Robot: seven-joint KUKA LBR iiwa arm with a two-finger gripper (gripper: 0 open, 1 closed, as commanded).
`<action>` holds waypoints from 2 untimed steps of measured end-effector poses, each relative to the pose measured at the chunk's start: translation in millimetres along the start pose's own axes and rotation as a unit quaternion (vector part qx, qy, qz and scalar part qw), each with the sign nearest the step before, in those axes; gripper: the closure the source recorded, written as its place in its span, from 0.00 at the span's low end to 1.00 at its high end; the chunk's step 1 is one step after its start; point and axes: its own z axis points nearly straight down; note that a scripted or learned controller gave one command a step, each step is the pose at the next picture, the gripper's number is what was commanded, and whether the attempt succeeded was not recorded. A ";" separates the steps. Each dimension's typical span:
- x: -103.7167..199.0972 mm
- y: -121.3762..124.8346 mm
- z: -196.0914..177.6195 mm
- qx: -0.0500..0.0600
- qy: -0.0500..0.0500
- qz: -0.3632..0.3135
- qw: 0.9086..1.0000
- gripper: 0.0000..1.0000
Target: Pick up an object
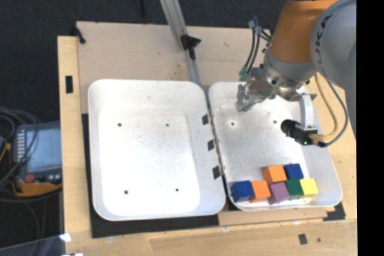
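Blocks point(277, 184) clustered in right bin point(252, 141) near corner; we see gripper point(245, 100) poised over bare far end, well apart; finger state: cannot tell

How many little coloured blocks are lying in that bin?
7, all clustered at the right bin's near edge: blue, orange, purple, green, yellow in front; orange and blue behind. More could hide beneath.

Blocks point(276, 184) in right bin point(240, 141), near front edge.
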 end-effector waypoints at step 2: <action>108.8 -35.7 -9.7 0.000 0.002 -0.002 1.000 1.00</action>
